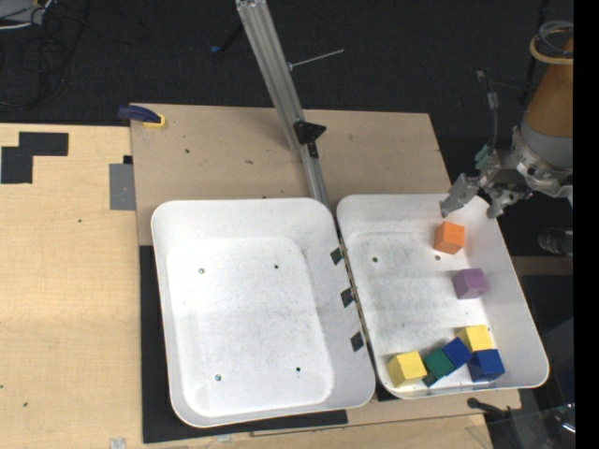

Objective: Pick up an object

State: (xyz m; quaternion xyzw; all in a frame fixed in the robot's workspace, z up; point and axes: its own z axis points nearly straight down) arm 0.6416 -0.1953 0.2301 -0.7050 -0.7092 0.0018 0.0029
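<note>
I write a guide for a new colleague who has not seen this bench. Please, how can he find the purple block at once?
Look at the right white bin, the one nearer the arm. The purple block lies alone near that bin's middle, just below the orange block. It is the only purple thing, apart from the yellow, green and blue blocks clustered at the bin's near edge.

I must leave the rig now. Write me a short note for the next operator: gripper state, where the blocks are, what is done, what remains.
Gripper: above the right bin's far right rim, fingers spread, holding nothing.
Blocks, all in the right bin: orange block just below the gripper; purple block mid right; two yellow blocks, green block and two blue blocks clustered at the near edge.
Done: nothing picked yet.
Left: grasp and lift one block; orange looks nearest.
</note>
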